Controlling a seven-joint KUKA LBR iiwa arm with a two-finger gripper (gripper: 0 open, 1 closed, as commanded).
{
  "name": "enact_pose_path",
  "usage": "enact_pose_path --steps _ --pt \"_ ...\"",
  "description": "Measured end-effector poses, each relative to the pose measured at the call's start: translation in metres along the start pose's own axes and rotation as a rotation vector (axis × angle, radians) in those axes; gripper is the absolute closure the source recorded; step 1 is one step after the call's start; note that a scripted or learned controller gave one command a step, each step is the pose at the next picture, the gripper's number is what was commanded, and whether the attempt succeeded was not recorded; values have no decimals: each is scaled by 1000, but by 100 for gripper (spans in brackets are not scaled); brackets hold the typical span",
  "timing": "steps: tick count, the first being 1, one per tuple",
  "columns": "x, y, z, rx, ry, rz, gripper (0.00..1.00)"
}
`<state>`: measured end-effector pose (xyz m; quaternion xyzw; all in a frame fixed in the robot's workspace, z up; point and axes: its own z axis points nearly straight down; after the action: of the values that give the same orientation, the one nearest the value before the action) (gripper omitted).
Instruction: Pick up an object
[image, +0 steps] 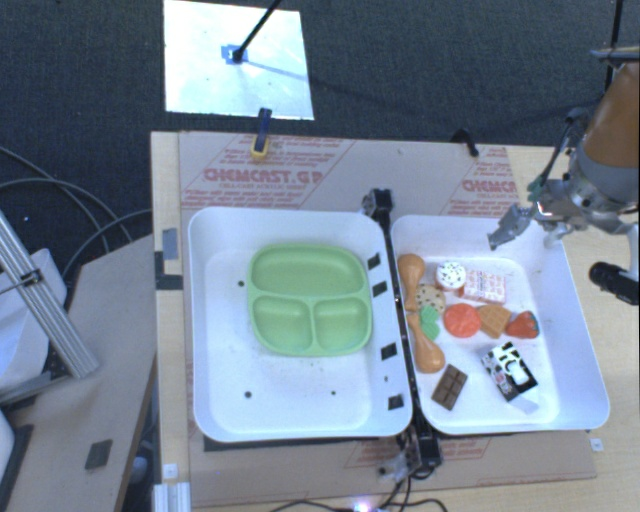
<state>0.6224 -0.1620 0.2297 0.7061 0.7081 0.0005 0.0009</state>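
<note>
The gripper (520, 225) hangs over the right bin's (575, 330) far rim with nothing between its fingers; whether they are spread or closed cannot be told. The pickable toys cluster in that bin: a tan baguette (420, 315), an orange disc (461, 320), a pink wafer (485, 285), a chocolate bar (449, 387) and a black packet (509, 371). They look like light, rigid, smooth plastic; the baguette's narrow middle probably offers the surest hold. The left bin (215, 300) holds a glossy green divided plate (307, 300).

Two white bins (210, 300) side by side on cardboard (330, 165) — green divided tray (305, 300) in the left one; white sheet (235, 60) beyond; cables (60, 200) and metal rail (40, 300) at left.
</note>
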Motion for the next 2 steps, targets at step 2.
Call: enact_pose_path --steps 2 --pt "51 -87 140 -17 -9 0 0"
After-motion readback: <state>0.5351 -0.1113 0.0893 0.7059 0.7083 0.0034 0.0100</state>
